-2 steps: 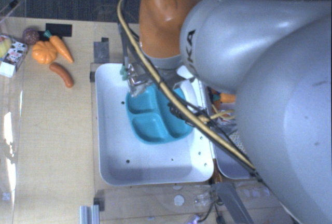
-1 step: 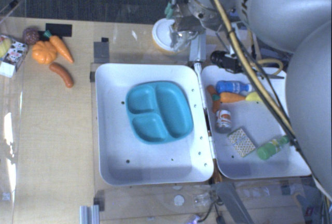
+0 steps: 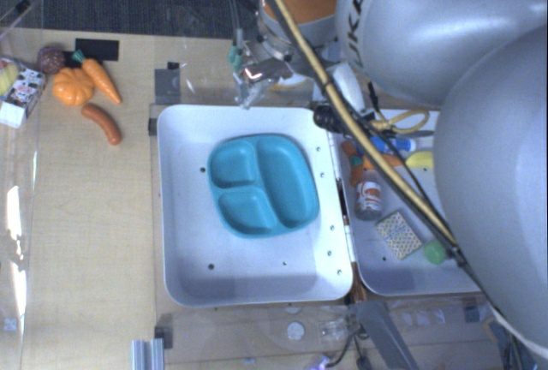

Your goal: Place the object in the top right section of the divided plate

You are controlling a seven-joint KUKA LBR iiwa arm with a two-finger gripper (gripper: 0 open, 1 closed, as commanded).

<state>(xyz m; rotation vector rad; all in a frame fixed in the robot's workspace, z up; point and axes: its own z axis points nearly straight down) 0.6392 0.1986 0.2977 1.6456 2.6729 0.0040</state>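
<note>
Gripper above blue divided plate (apart), at bin rim

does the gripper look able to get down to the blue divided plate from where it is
Probably yes: the gripper hangs over the far rim of the left bin, and nothing lies on or over the blue divided plate.
</note>
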